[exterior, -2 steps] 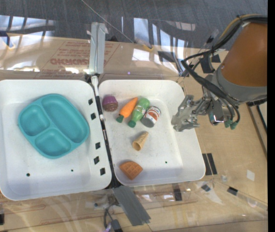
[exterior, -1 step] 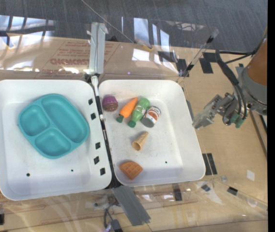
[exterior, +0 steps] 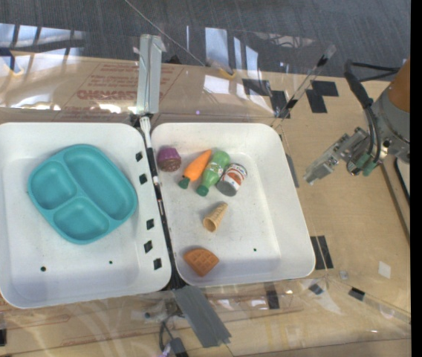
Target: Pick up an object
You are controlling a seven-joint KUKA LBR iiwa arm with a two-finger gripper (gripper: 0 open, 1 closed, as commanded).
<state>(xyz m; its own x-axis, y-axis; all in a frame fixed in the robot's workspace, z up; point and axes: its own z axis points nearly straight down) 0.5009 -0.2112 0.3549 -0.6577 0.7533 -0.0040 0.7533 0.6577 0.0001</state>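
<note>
My hand (exterior: 321,171) hangs over the brown bench (exterior: 345,222), just to the right of the right white bin (exterior: 270,251), and I cannot tell how it is set. In that bin, a purple round toy (exterior: 169,158), an orange carrot (exterior: 196,167), a green bottle (exterior: 212,172) and a small can (exterior: 232,178) sit close together. Below them lie a tan cone (exterior: 215,216) and a brown waffle (exterior: 200,260). The left white bin (exterior: 18,274) holds a blue-green plate with three parts (exterior: 82,192).

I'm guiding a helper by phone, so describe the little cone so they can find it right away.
Look in the right-hand white bin. Just below the cluster of carrot, green bottle and can lies the ice cream cone, alone near the bin's middle. It is the one pale tan, pointed piece.
</note>
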